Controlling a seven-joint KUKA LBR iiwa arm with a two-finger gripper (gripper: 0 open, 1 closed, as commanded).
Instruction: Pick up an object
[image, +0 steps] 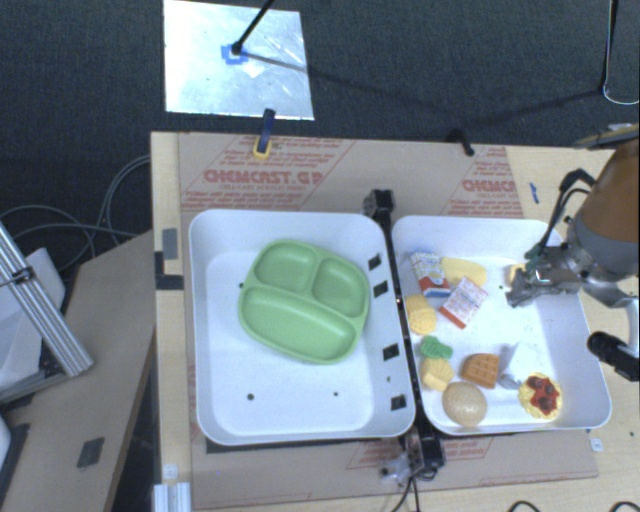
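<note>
The right white bin (590, 330) holds several toy foods. Among them are a red-and-white packet (463, 301), a yellow piece (464, 270), a small printed carton (427, 268), a green piece (435, 348), an orange waffle (480, 369), a beige round bun (464, 403) and a small pizza (540, 395). My gripper (524, 288) hangs over the right part of this bin, to the right of the packet. Nothing is visibly held in it. The arm's orange band (612, 200) rises behind it.
A green divided plate (302, 299) lies in the left white bin (215, 340). A black divider with clips (392, 300) runs between the bins. A silver sheet (238, 60) lies at the back, and a metal frame (40, 320) stands at the left.
</note>
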